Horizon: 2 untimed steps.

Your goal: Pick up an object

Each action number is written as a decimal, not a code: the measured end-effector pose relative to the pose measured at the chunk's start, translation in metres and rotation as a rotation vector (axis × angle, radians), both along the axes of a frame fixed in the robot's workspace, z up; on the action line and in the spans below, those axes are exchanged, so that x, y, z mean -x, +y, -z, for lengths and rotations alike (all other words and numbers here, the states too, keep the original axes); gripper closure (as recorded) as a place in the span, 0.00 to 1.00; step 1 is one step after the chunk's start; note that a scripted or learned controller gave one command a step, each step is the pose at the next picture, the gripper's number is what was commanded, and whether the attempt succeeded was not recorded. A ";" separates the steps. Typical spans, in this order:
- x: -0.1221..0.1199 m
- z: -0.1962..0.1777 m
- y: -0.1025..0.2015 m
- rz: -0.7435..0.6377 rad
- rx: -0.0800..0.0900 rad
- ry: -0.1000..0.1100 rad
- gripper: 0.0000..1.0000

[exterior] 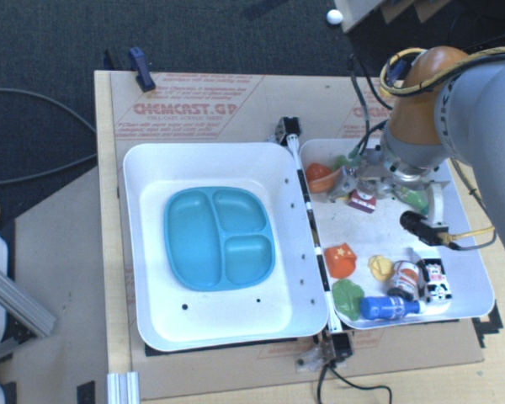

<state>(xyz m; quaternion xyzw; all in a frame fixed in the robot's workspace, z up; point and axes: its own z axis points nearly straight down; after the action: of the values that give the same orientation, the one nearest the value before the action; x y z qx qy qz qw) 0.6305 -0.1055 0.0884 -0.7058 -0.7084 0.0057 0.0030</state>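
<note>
Two white bins side by side on the tabletop [177,108], left bin [151,310] carrying a blue divided plate [220,237], right bin [471,297] strewn with small toys. Grey arm [454,99] lowered over the right bin's far end, tool [372,183] just above a small red-and-white item [363,200]; opening impossible to tell. Probably light, rigid, best pinched across its short sides. Orange toy [320,176] near the far-left corner, just beside.
</note>
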 end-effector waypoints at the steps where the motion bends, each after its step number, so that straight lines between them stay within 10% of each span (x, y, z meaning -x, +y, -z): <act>1: -0.003 -0.012 -0.002 0.004 0.007 -0.017 1.00; 2: -0.002 -0.012 -0.005 0.006 0.012 -0.015 0.00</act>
<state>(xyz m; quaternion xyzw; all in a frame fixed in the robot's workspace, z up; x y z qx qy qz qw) 0.6327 -0.1104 0.1004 -0.7081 -0.7061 0.0045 -0.0065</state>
